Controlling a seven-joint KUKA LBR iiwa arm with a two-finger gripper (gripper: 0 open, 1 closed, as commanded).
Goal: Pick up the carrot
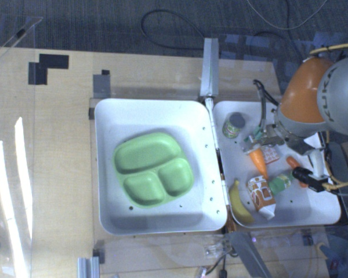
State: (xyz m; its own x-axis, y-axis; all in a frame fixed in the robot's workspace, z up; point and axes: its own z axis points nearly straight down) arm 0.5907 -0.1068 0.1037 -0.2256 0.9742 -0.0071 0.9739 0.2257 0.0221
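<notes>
1. Two shallow white bins sit side by side: the left bin and the right bin.
2. One glossy green tray with three rounded compartments lies in the left bin.
3. One tapered orange carrot lies mid right bin, touching the gripper; whether the gripper is spread or closed cannot be told.
4. One curved yellow banana, one printed carton and one round can lie nearby.

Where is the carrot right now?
The carrot lies in the right-hand bin, near its middle, just below the gripper and above a small orange-and-white carton, with a banana to its lower left.
</notes>
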